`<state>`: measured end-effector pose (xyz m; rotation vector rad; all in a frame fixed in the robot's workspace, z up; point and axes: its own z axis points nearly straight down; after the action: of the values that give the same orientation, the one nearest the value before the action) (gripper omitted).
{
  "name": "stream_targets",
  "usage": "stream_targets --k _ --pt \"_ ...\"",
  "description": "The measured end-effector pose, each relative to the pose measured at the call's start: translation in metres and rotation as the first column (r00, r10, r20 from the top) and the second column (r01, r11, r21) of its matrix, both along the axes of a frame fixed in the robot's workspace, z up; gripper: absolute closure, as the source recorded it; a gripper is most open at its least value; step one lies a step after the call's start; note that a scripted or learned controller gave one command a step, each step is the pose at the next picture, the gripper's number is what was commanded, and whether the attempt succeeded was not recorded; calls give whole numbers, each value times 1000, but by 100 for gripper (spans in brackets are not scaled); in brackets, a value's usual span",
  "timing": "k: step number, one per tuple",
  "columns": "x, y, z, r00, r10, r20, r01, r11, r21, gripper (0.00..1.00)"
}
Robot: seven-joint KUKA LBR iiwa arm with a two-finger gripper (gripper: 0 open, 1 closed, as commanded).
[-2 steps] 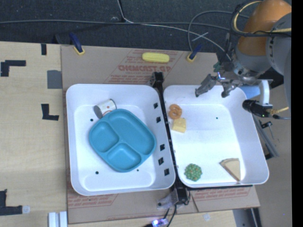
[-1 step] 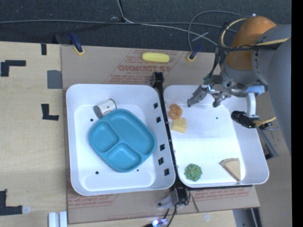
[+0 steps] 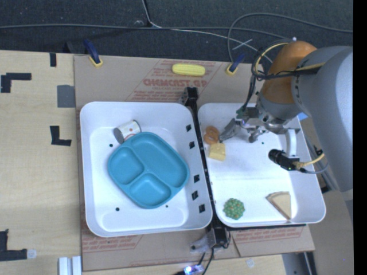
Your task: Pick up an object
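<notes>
Gripper (image 3: 243, 129): low over the right bin (image 3: 252, 179), fingers spread, pinching nothing.
Nearest items: brown piece (image 3: 212, 134) and yellow block (image 3: 217, 152) (just left of the fingers).
Left bin (image 3: 94, 211): blue tray (image 3: 148, 169).

camera view: fixed overhead | slanted downward | frames both white bins (image 3: 86, 153) | arm (image 3: 321, 90) enters right
</notes>
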<state>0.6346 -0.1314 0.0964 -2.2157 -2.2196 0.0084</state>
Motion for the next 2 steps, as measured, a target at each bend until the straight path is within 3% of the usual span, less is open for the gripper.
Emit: stream_targets --k 1,2 --pt "0 1 -12 1000 1 7 -1 1000 -2 0" --pt "1 1 0 1000 2 10 -2 1000 -3 100"
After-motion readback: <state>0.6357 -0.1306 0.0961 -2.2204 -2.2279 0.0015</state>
